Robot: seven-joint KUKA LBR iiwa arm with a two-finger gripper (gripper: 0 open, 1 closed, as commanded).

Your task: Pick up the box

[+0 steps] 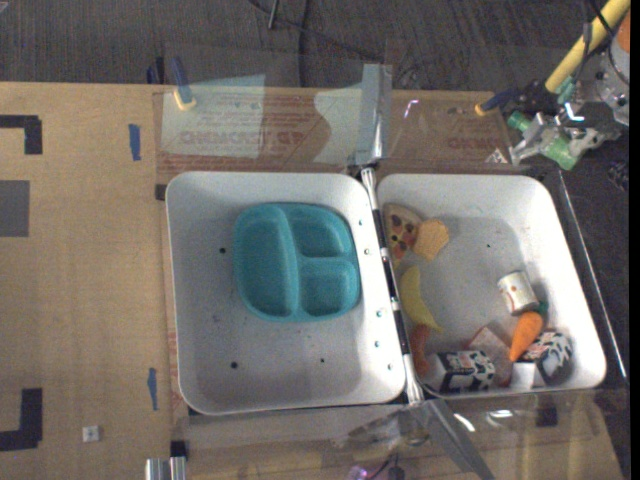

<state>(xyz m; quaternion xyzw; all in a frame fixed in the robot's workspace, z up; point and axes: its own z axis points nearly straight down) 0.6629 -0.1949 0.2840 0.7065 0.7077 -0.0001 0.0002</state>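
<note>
Box (464,369) is seen low in the right bin (470,258), near its front wall (cow-patterned, maybe a milk carton) | gripper (545,133) is parked beyond the bin's far corner, finger state cannot be told | nothing is lifted yet; reach, grab, lift are left

You have two shallow white plastic bins side by side on the bench: the left bin (200,368) and the right bin (480,208).

In the left bin you have one thing: a teal plastic plate divided into three compartments (297,260).

In the right bin you can count about eight small things:
- one toy pizza slice (402,231)
- one tan cracker-like piece (433,238)
- one yellow toy banana (418,298)
- one small white can with a red label (516,290)
- one orange toy carrot (524,334)
- one pinkish wedge (488,341)
- two black-and-white cow-patterned cartons, a box lying on its side (462,369) and a second carton (551,355).

A few small pieces near the cartons are too unclear to count.
</note>
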